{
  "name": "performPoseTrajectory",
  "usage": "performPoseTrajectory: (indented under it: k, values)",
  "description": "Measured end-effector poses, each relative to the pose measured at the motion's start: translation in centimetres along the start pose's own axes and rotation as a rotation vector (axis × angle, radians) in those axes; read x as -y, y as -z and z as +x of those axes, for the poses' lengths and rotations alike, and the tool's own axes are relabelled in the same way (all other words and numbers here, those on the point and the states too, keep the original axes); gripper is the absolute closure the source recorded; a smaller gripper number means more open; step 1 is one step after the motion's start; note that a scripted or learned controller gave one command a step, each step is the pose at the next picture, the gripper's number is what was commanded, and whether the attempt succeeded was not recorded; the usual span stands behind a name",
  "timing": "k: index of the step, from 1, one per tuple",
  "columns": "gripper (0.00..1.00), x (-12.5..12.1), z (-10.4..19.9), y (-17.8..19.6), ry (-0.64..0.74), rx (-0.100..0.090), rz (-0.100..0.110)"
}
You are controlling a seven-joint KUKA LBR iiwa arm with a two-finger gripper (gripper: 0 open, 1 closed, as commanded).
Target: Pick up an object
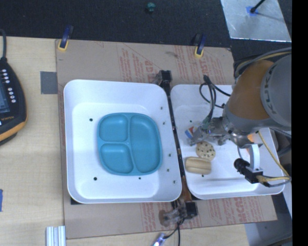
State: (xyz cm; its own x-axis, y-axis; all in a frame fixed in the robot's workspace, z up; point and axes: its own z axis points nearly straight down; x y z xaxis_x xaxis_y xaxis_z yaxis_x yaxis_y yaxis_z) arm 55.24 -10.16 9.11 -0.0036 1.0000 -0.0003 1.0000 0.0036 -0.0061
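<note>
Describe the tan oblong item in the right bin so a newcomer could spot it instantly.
Start at the right shallow white bin, under the grey arm. Near its left wall lies a tan, oblong bread-like piece, just below a round waffle-patterned cookie. It is smooth and elongated; the cookie is round and dotted.

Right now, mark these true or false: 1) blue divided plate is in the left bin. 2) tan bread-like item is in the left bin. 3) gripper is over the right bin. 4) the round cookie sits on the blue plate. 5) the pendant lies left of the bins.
1) True. The blue divided plate lies in the left bin.
2) False. The tan bread-like item lies in the right bin.
3) True. The gripper is over the right bin, above the small items.
4) False. The round cookie lies on the right bin's floor, just above the tan item.
5) True. The pendant rests on the bench left of the bins.
</note>
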Motion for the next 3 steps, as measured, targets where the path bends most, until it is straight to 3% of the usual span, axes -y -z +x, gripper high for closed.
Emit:
performPoseTrajectory:
  k: [1,2,3]
  values:
    - [1.0,0.0,-0.1,1.0,0.001,0.002,0.002]
    - [0.0,0.0,-0.1,1.0,0.001,0.002,0.001]
    - [0.0,6.1,-1.0,0.0,0.002,0.0,-0.002]
